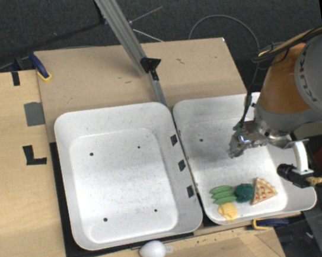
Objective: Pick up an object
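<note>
Fingers on the gripper (236, 148) were too small and blurry for me to tell if they were open or closed, but nothing was visibly held between them. It hung over the bare middle of the right bin (207, 118), arm (290, 90) reaching in from the right. All the pickable stuff sat bunched along that bin's near edge: green pea pod (221, 192), dark green lump (243, 191) touching it, yellow piece (227, 209) just below, pizza slice toy (262, 190) beside the lump. Left bin (111, 117) had nothing to grab, and a white egg (152, 251) lay on the worktop (12, 177) outside. Looked like the approach step to me, so next it'd need to shift toward the near edge and come down on one item.
</note>
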Robot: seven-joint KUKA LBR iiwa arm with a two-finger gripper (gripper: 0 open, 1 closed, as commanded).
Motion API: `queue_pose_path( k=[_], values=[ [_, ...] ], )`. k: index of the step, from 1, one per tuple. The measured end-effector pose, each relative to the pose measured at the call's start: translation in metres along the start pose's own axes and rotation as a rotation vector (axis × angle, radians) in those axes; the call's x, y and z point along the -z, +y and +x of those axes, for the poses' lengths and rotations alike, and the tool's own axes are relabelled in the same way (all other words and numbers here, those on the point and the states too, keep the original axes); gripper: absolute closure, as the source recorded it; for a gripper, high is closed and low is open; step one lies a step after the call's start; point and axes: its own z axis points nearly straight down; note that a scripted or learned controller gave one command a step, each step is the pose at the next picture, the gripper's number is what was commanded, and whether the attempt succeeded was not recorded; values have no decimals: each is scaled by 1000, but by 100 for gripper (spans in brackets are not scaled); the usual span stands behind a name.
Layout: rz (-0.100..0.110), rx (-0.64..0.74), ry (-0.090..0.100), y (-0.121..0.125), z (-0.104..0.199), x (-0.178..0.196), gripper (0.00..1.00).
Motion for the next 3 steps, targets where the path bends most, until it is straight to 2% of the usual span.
queue_pose_path(
  k=[1, 2, 3],
  values=[
    [-3, 0, -1, -3, 1, 62, 100],
    [3, 0, 1, -3, 1, 68, 100],
    [3, 5, 2, 18, 42, 65, 100]
  ],
)
